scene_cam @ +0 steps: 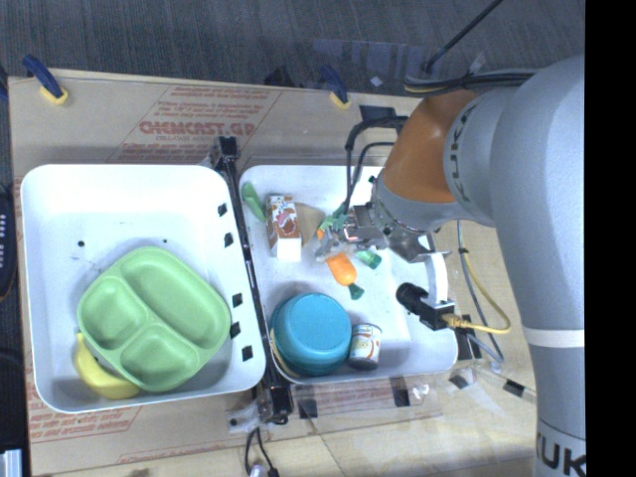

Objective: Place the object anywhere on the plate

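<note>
Hand sits low in the right bin over the carrot; whether it grips, I cannot tell. Lift straight up, then carry toward nine o'clock to the plate

One fixed camera looks down at a slant on both white bins, arm entering from right

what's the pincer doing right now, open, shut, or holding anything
Pincer: over the right white bin, right above a small orange carrot-shaped toy; whether it is open, closed or gripping the toy cannot be told.
</note>
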